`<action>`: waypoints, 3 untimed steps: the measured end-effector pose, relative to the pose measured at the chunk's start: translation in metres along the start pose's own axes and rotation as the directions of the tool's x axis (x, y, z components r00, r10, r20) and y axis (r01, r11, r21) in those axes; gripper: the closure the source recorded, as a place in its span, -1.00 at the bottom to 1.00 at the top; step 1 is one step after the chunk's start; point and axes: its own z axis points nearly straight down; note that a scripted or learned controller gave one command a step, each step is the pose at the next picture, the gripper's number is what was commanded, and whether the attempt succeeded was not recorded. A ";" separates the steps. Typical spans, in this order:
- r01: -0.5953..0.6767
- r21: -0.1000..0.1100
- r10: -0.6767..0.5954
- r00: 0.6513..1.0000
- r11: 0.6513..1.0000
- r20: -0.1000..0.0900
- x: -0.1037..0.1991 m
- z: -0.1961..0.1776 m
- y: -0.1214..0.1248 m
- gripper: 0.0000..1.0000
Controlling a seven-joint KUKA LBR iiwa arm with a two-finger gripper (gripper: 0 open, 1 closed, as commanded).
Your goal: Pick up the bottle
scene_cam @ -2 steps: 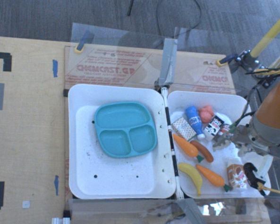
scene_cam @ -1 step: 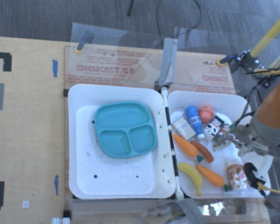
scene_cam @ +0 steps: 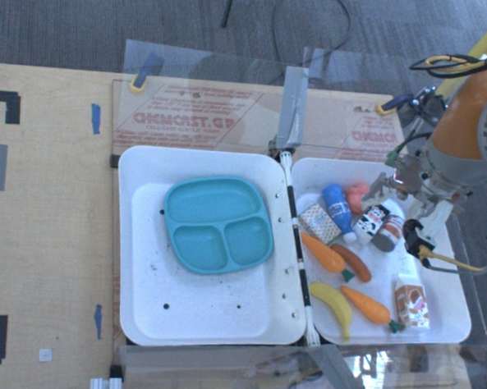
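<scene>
A teal tray (scene_cam: 218, 224) lies in the left bin (scene_cam: 133, 249), and everything else sits to its right in the right bin (scene_cam: 454, 322): a checked packet (scene_cam: 322, 222), a banana (scene_cam: 335, 306), three carrots (scene_cam: 325, 254), and a small carton (scene_cam: 410, 304). The blue bottle (scene_cam: 337, 206) lies tilted right of the tray beside the packet, touching a cow-patterned bottle (scene_cam: 380, 226) farther right. The gripper (scene_cam: 405, 209) hangs right of the tray over the cow bottle, and I cannot tell how wide it stands or whether it grips anything.
</scene>
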 end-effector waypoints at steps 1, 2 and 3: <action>0.227 -0.025 -0.227 0.974 0.973 0.000 0.036 0.034 0.010 -1.00; 0.267 -0.048 -0.268 0.964 0.962 0.001 0.063 0.049 0.026 -1.00; 0.264 -0.020 -0.264 0.965 0.964 0.002 0.060 0.051 0.019 1.00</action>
